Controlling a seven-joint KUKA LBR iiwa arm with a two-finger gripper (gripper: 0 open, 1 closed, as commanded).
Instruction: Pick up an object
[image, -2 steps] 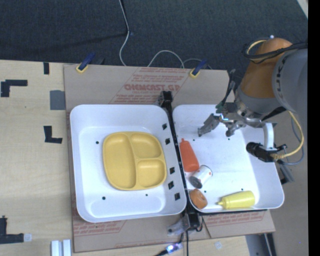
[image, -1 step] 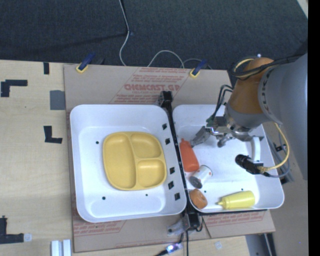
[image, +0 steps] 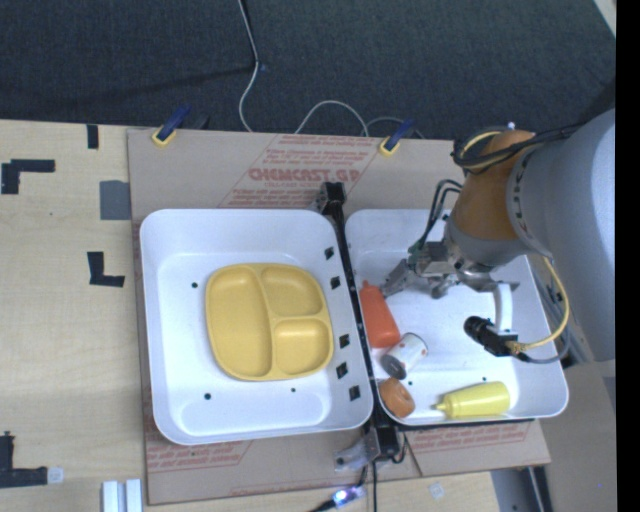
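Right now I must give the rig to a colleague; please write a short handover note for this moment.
Gripper: over the upper middle of the right bin, nothing seen between its fingers; open or shut cannot be told.
Right bin, left side: orange block along the divider, small white cylinder below it, brown-orange ball in the lower corner. Yellow bottle lies near the lower edge.
Left bin: yellow divided plate.
Done: nothing lifted yet.
Left: grasp one object and raise it; the orange block looks nearest.

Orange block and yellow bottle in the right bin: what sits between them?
In the camera view, a small white cylinder lies between the orange block and the yellow bottle; beyond it, bare bin floor.
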